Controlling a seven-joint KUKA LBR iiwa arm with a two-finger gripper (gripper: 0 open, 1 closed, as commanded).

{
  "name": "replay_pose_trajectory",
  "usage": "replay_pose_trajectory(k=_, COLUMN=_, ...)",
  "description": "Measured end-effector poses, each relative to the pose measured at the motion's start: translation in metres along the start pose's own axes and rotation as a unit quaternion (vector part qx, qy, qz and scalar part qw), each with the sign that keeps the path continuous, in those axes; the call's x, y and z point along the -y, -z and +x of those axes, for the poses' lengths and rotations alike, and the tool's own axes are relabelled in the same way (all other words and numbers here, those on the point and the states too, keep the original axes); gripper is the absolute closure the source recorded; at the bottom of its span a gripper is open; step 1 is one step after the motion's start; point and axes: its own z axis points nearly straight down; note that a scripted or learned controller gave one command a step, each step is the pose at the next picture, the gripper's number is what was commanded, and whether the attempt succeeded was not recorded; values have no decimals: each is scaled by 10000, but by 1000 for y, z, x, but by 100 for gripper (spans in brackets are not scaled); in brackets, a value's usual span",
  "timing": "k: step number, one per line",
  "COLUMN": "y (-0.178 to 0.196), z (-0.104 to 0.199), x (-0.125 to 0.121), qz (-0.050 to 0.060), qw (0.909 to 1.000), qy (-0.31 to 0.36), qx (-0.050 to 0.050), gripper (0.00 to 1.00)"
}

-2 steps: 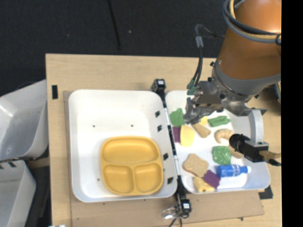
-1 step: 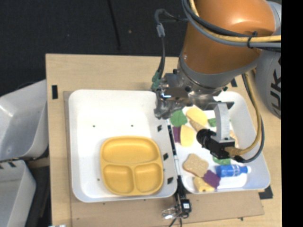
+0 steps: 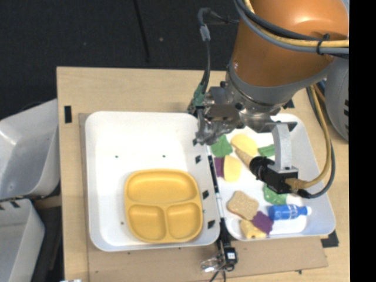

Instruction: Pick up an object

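My gripper hangs low over the far left corner of the right bin, beside the divider between the two bins. Just under and right of it lies a green piece, with a pale yellow banana-like piece next to that. Further forward lie a yellow piece, a small purple piece, a slice of toast, a purple block and a blue bottle. The arm's body hides the far part of this bin.
The left bin holds a yellow divided plate at its front. A black part with a cable from the arm hangs over the middle of the right bin. Small green pieces lie near it.
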Motion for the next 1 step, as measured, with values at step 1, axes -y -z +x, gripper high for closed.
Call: replay_pose_trajectory(k=1, y=11, z=-1, x=-1, qz=-5, qw=10000, qy=37, qx=5, gripper=100)
